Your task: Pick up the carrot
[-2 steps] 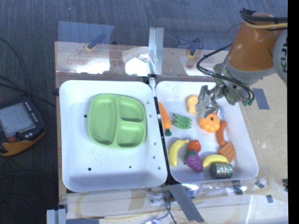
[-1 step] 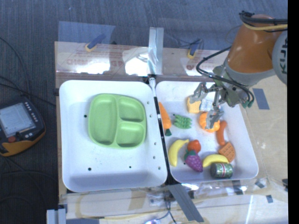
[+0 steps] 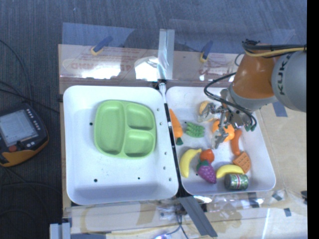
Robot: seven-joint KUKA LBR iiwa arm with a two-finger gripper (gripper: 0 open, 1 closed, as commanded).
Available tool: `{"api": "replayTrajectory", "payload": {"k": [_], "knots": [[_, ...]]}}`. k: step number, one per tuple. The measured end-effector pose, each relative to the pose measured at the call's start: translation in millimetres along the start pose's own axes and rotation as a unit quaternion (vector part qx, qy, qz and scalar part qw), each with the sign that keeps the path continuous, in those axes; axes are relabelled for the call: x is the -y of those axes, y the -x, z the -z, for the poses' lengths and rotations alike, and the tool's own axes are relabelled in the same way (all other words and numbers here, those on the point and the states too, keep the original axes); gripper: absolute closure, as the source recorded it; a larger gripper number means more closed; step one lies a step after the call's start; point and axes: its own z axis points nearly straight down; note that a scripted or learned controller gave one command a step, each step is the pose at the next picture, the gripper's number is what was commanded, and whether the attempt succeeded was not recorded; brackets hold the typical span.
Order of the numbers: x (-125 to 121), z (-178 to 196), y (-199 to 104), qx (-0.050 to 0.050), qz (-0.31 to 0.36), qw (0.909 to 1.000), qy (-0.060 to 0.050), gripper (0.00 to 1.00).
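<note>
The carrot [image 3: 175, 125], orange with a green leafy end toward the front, lies along the left wall of the right bin [image 3: 264, 158]. My gripper [image 3: 222, 131] hangs low over the middle of that bin, about a hand's width right of the carrot. It hovers over a small orange piece [image 3: 225, 132] that it partly hides. An orange-red stick-shaped piece [image 3: 235, 143] lies just to its right. The grey arm with its orange band [image 3: 254, 81] comes in from the upper right.
Also in the right bin are a green vegetable [image 3: 194, 129], two bananas [image 3: 187, 161] [image 3: 229, 170], a tomato [image 3: 206, 156], purple grapes [image 3: 207, 173], a can [image 3: 236, 181], a waffle piece [image 3: 242, 161] and a pale item [image 3: 204, 107]. The left bin [image 3: 79, 173] holds a green divided plate [image 3: 124, 128].
</note>
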Motion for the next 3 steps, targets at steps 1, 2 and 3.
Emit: {"api": "replayTrajectory", "payload": {"k": [1, 2, 3], "knots": [[-1.4, 5.2, -0.7, -0.002, 0.0, 1.0, 0.0, 1.0], [38.0, 125.7, -5.5, 0.0, 0.084, 0.9965, -0.001, 1.0], [36.6, 121.8, -6.5, -0.003, 0.085, 0.9964, 0.001, 0.0]]}}
